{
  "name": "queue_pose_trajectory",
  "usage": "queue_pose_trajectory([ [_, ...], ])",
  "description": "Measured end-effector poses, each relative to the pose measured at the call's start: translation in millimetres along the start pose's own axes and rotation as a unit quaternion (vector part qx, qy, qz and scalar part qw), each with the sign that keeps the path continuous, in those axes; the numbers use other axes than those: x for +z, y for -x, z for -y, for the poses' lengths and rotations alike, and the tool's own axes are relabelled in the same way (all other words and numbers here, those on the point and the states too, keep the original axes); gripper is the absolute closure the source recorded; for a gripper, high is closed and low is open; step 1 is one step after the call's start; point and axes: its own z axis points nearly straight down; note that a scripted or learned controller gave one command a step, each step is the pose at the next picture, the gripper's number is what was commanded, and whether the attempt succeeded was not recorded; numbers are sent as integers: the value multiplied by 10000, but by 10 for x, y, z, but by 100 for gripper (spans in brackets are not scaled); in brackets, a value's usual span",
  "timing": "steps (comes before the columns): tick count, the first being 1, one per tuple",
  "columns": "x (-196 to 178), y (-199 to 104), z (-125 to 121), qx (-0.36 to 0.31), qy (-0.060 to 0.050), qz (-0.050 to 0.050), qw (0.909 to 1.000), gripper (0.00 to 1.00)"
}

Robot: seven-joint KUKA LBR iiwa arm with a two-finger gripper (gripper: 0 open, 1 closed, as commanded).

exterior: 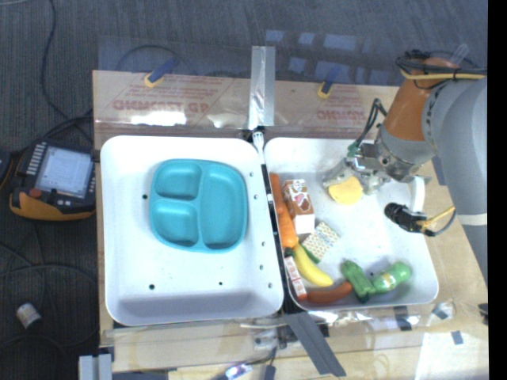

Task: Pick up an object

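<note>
White plastic forms both shallow bins, set side by side on the tabletop (119, 105) so that one serves as a source and the other as a possible destination. The left bin (127, 291) carries a turquoise divided plate (198, 204) lying flat near its centre. The right bin (420, 287) holds the loose objects: an orange carrot (283, 216) and a brown-and-white carton (299, 196) lie along the left wall, a chequered packet (319, 241) sits just beside them, and a yellow banana (312, 269), a red sausage (326, 294), a dark green cucumber (358, 280) and a green bottle (393, 276) crowd the near wall, several touching. This clustering leaves the far half of the bin open.

A pale yellow wedge (345, 191), apparently toy cheese, lies apart from the rest in that open area. The grey arm (459, 149), with its orange band (412, 109), reaches in from the right and places the claw (356, 172) directly over the wedge's upper edge, its metal tips spread to either side. The claw appears parted, not clamped: the wedge seems to rest on the bin floor just below the tips, and a firm grip cannot be confirmed from above. The isolated wedge is a sensible target, since nothing neighbouring obstructs a descent. A black cable connector (404, 214) hangs beside the wrist, near the bin's right wall.
</note>
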Motion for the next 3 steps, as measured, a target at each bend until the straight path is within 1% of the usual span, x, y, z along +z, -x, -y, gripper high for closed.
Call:
queue_pose_trajectory([
  [1,-71,-5,6,-8,-18,3,10000,100],
  [2,-1236,-418,135,65,-50,-11,10000,100],
  [3,-1103,-426,-3,-131,-55,6,9999,100],
])
